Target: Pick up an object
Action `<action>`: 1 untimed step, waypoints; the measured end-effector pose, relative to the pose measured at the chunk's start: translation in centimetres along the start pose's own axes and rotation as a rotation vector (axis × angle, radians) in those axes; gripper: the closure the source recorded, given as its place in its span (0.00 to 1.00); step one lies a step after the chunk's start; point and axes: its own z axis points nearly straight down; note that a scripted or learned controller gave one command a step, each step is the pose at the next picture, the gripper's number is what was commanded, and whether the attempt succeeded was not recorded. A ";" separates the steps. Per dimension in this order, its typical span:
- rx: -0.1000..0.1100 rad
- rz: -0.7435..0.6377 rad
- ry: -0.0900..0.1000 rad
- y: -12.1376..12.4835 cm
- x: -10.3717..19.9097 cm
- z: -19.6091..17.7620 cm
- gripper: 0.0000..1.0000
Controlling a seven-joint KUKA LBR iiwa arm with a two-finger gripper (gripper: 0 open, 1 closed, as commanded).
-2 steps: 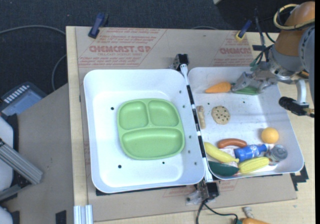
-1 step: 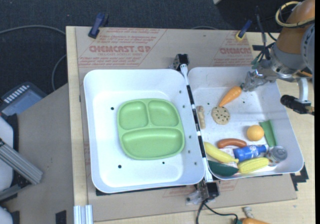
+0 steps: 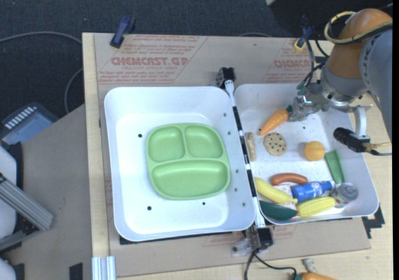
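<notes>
In the right bin (image 3: 249,95), the claw (image 3: 302,106) sits low near the far wall, just beside the thick end of a carrot (image 3: 274,121); whether it is apart or together I cannot tell, and nothing shows clamped in it. Open floor lies around the carrot, a cookie (image 3: 274,143) and an orange ball (image 3: 314,150). The near edge is crowded: a sausage (image 3: 288,179), a banana (image 3: 272,191), a blue bottle (image 3: 312,190), corn (image 3: 317,206) and a dark green piece (image 3: 278,212) lie touching or overlapping. A green stick (image 3: 334,166) lies along the right wall.

The surface (image 3: 156,60) is brown board printed "CHEMCAST G.P." in red, with smaller lines below too fine to read.

The left bin (image 3: 118,148) holds a green three-part plate (image 3: 187,161), nothing on it, with wide white margins all round.
</notes>
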 end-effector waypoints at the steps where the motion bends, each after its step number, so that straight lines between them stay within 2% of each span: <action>1: 0.000 0.001 0.000 -7.8 5.3 0.0 1.00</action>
